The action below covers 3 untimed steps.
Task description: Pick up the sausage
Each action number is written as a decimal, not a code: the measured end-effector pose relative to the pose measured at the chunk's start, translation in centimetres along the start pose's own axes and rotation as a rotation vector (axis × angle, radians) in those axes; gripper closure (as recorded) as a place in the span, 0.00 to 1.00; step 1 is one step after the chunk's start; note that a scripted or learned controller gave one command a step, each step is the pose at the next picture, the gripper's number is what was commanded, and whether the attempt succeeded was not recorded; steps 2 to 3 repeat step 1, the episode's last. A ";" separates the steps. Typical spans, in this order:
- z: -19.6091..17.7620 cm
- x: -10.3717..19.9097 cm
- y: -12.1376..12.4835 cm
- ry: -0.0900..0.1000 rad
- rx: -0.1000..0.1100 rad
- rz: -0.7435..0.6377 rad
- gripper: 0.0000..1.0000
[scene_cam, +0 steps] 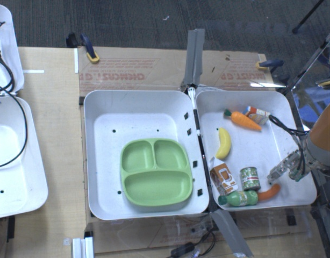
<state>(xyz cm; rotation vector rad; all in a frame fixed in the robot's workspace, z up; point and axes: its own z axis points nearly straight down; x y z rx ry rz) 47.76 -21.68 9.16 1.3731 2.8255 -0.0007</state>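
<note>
A: Where's the sausage?
B: Right bin, front right corner. Orange-red, lying flat near the front wall, tilted a bit up to the right.

A: What's next to it?
B: Green bottle on its side just to its left, ends look like they touch. A small green can stands upright just behind the bottle. A brown and white carton lies left of the can, by the bin's left wall.

A: Gripper?
B: Gripper comes in from the right edge, low over the right bin, tip just above and right of the sausage. The fingers look close together, nothing between them. Not holding the sausage. Can't tell if the tip touches it.

A: Rest of that bin?
B: Banana mid-left, upright in the view. Carrot at the back, with a small red and white bottle just right of it, touching or nearly. Black cable runs across the right wall.

A: Left bin?
B: Green divided plate, three compartments, sits toward the front centre.

A: Table?
B: Light wood, cardboard sheet under the back of both bins.
</note>
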 end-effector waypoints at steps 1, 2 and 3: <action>0.0 0.7 0.5 0.000 0.000 -0.021 0.00; 0.0 0.7 0.5 0.000 0.000 -0.021 0.00; 0.0 0.7 0.5 0.000 0.000 -0.021 0.00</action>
